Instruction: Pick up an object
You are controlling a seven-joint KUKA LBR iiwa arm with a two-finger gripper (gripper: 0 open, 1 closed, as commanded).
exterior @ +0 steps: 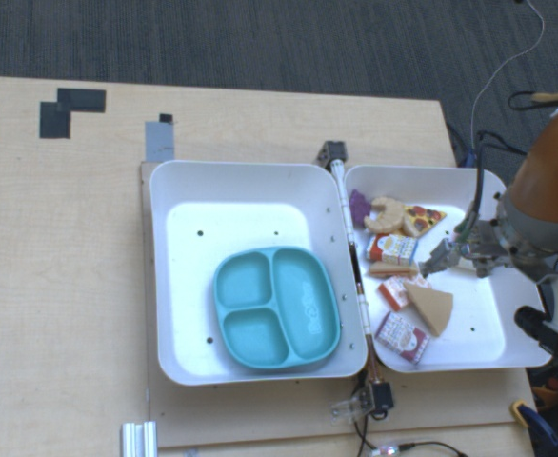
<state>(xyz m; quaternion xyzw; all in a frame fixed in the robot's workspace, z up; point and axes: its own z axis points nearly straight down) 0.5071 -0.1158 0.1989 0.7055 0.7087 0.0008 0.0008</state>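
The right bin (pixel 484 336) holds several toy food items. Among them are a purple piece (pixel 358 202), a tan bread piece (pixel 388 215), a pizza slice (pixel 424 220), a red-and-white carton (pixel 394 248), a small red piece (pixel 392 294), a tan wedge (pixel 432 307) and a red-and-white packet (pixel 402 336). My gripper (pixel 441 257) reaches in from the right and hovers just right of the carton and above the wedge. Nothing shows as held in it.
The left bin (pixel 189 198) carries a blue three-compartment plate (pixel 276 307). A metal divider (pixel 348 246) runs between the bins. The arm's orange band (pixel 550 174) and cables (pixel 488 160) hang over the right bin's right side. Dark blocks (pixel 69 110) lie on the bench at far left.
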